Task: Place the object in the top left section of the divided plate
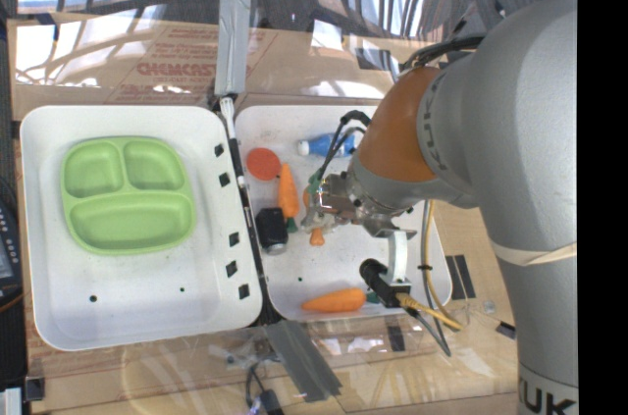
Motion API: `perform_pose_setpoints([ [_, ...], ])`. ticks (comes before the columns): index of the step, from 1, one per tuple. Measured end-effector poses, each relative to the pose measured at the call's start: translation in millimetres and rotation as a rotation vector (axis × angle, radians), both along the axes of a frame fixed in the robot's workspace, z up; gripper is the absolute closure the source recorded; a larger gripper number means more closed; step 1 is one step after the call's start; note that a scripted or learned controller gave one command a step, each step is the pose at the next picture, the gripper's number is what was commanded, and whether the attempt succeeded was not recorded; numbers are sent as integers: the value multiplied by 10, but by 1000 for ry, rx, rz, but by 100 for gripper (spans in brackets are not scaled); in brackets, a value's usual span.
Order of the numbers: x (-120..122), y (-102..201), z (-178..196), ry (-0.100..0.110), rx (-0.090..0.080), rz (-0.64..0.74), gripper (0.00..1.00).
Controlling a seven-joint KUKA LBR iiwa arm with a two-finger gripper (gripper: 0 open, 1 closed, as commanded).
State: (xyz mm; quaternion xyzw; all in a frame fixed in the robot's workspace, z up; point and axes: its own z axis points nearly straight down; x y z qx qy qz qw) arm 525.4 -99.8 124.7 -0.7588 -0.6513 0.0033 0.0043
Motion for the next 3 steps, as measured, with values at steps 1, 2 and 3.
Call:
perform_pose_setpoints([
  [1, -1, 6, 87, 4, 1, 5, 100],
  [2, -1, 11, 175, 7, 2, 9, 100],
  [3, 2, 17, 263, 9, 2, 14, 100],
])
